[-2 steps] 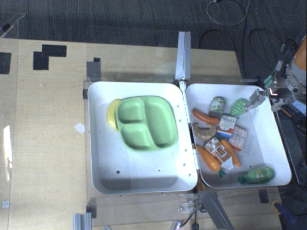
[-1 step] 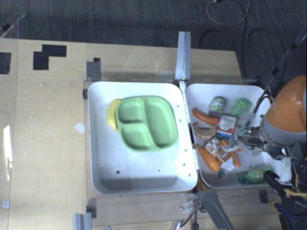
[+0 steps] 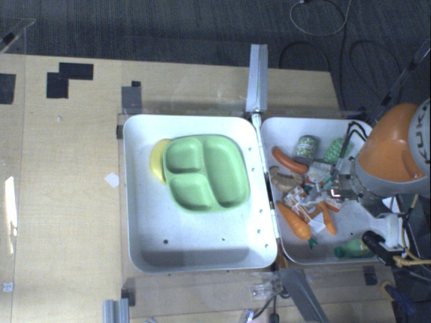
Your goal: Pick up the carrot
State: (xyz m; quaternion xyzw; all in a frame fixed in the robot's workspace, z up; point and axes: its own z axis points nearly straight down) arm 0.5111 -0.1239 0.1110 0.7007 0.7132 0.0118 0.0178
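Right now the tool (image 3: 322,188) hangs low over the middle of the shallow white right-hand bin (image 3: 291,251), amid a clutter of toy food, and from where I stand I cannot tell whether it is open or closed, nor whether anything sits in it. The tapered orange plastic carrot (image 3: 295,221) lies on the bin floor near the left wall, just below and left of the tool, with small red-and-white pieces (image 3: 302,202) crowding its upper end. A long reddish sausage (image 3: 290,160) lies further up the bin, and a smaller orange piece (image 3: 328,218) lies to the right.

To do this well, I judge the tool should shift down-left until centred over the carrot's thick middle, then close across its width, clear of the neighbouring bits.

Its long axis runs diagonally, upper left to lower right; which end is the tip is hard to make out.
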